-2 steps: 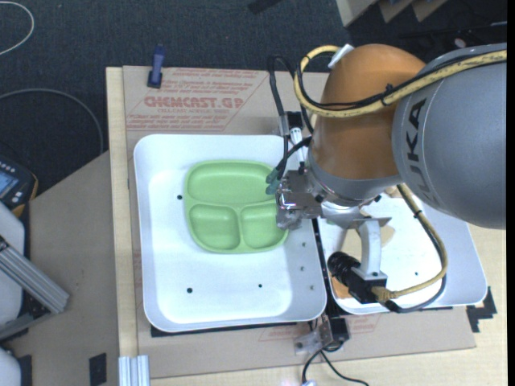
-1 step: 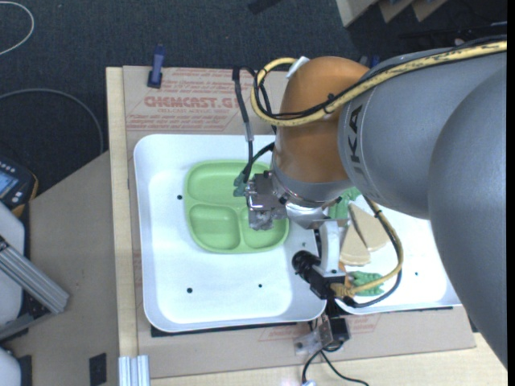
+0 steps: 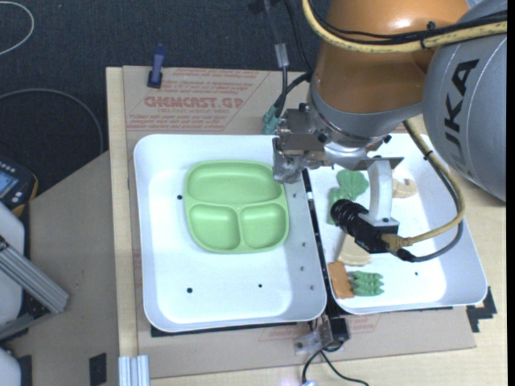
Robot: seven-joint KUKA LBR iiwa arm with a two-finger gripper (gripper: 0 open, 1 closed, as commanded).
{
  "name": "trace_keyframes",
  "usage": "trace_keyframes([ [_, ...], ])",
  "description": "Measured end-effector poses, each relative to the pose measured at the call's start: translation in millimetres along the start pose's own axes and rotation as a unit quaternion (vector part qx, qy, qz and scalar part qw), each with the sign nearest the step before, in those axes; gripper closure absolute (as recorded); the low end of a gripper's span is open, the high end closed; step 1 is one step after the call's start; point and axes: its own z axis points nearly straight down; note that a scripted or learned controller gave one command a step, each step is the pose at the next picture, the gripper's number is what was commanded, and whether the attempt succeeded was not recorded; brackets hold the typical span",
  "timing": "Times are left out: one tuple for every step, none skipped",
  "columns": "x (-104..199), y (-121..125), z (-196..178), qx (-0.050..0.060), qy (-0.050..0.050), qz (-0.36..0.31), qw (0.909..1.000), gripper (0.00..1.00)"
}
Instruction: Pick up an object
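Observation:
My gripper (image 3: pixel 287 166) hangs low over the inner edge of the left bin (image 3: pixel 161 215), right at the upper right corner of a pale green divided plate (image 3: pixel 236 205). The big grey and orange wrist covers the gripper from above. In the right bin (image 3: pixel 451 240) lie a green leafy piece (image 3: pixel 352 183), a beige piece (image 3: pixel 405 187), a tan flat piece (image 3: pixel 352 253), a small brown block (image 3: pixel 338 281) and a green ridged piece (image 3: pixel 367 283). Nothing shows between the gripper and any of them.
The two bins meet along a rim (image 3: pixel 315 232) directly under the wrist. A cardboard sheet (image 3: pixel 193 99) with red print lies behind the bins. A blue clip (image 3: pixel 156 67) sits at its far left edge.

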Motion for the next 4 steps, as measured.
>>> trace_keyframes([
  [-4.4,-20.1,-15.3,0.006,-0.002,0.001,1.0000,1.00],
  [-3.9,-18.9,-24.3,0.006,-0.003,0.000,1.0000,1.00],
  [-3.4,-18.3,-34.4,0.005,-0.003,0.000,1.0000,1.00],
  [-3.0,-17.6,-44.5,0.004,-0.003,0.000,1.0000,1.00],
])
